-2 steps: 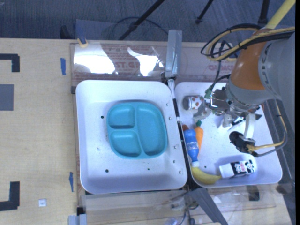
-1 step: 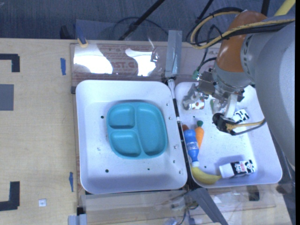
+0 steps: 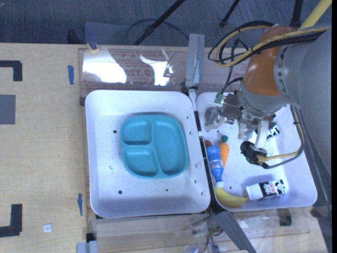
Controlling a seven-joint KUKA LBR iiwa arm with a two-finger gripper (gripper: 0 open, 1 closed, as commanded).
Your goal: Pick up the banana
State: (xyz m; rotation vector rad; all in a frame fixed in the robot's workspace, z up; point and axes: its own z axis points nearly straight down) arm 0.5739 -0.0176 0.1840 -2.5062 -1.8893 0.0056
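1. Your banana (image 3: 230, 197) lies nearest you, in the 7 o'clock corner of the right bin (image 3: 290, 174).
2. At its 11 o'clock lies a blue bottle (image 3: 214, 161), cap end just beside the banana, with a carrot (image 3: 224, 153) alongside.
3. At the banana's 3 o'clock, near it, sits a black-and-white carton (image 3: 267, 189).
4. The gripper (image 3: 215, 118) hangs at that bin's 10 o'clock, well apart from the banana. You cannot tell how far open it is or whether it has hold of anything.
5. The left bin (image 3: 100, 141) bears a blue divided plate (image 3: 154, 145).

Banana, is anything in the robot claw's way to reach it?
Nothing lies on the banana, so it is open from above. Between it and the gripper lie an orange carrot and a blue bottle, whose cap end reaches close to the banana. A white carton lies close on its other side.
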